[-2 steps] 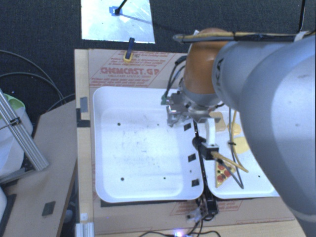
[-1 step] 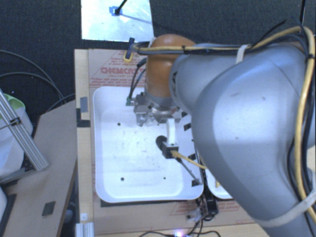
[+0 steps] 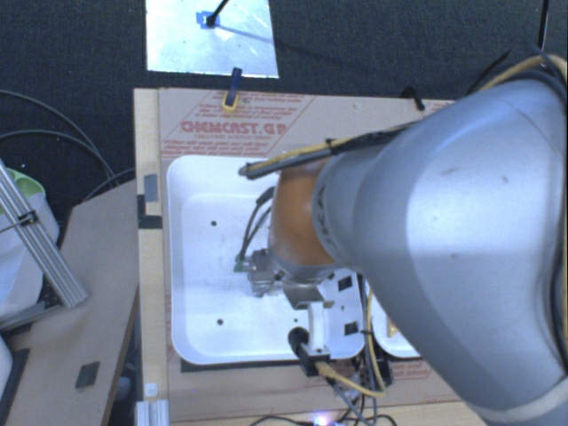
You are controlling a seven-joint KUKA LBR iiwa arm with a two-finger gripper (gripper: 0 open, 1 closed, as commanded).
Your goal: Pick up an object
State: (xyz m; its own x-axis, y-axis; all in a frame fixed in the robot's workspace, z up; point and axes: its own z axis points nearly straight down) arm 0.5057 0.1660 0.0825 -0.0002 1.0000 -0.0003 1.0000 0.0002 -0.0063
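Claw over white bin, view's left | open or closed: cannot tell

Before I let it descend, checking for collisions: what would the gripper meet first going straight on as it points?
Most likely the white floor of the left bin: the gripper points down over it. The arm hides the spot directly beneath, so it's a guess.

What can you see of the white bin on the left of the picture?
The white bin is a shallow tray with rounded corners and a low raised rim, seemingly smooth plastic. A few small dark dots mark its floor. It lies flat on a brown board with red lettering. The grey arm hides its right part; whether anything there touches it cannot be told.
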